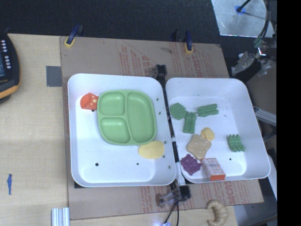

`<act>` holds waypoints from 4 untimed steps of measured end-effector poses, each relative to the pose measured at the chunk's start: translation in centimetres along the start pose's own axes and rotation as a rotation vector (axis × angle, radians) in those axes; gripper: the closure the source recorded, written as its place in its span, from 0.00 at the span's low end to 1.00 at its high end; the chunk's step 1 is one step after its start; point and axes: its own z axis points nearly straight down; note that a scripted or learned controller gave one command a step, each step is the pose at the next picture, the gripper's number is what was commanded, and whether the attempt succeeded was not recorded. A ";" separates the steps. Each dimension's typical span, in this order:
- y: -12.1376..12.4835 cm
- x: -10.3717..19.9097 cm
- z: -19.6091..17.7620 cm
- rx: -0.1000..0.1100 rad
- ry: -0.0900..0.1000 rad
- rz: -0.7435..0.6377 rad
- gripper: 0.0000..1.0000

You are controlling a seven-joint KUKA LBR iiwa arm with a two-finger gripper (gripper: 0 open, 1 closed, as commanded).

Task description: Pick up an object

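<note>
Right bin [244, 91]: toys [198, 146] far from end effector [254, 60].

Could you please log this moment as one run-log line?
gripper: outside bins, holding nothing | right bin: toy foods | left bin: green plate

A brown board [141, 60] lies on a pale wooden bench [33, 140], dark floor [117, 8] behind.

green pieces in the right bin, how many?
4. All in the right bin: a round one at upper left, a long one just right of it, another long one up top, a ridged one near the right wall. None looks hidden.
</note>
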 end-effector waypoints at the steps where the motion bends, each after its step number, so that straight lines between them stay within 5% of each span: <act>1: -0.7 4.8 11.6 0.010 0.004 -0.005 0.00; 2: -5.6 10.1 15.3 0.009 0.004 -0.005 0.00; 3: -7.4 11.5 18.9 0.006 0.002 0.001 0.00; 4: -7.2 11.3 17.6 0.003 0.000 0.000 1.00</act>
